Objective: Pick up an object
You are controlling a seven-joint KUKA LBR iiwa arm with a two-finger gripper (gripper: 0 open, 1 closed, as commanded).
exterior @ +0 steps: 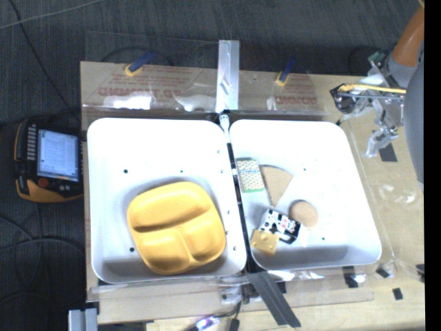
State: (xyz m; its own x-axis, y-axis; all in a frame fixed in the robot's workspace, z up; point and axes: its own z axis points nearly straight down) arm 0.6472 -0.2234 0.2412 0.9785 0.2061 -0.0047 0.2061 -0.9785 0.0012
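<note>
Because the small things point(279, 212) huddle near the right bin's point(344, 185) left wall, a grab may slip; the gripper's point(382, 126) state I cannot tell.

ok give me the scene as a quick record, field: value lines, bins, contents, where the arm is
left bin: holds a yellow divided tray, lying towards the front
right bin: holds small items grouped at its left front
items: green patterned packet, tan wedge, round tan piece, black and white patterned item, small yellow block
arm: at the view's right edge, outside both bins
gripper: beyond the right bin's far right corner, over the bench
beside bench: handheld screen unit on the floor, left
</note>
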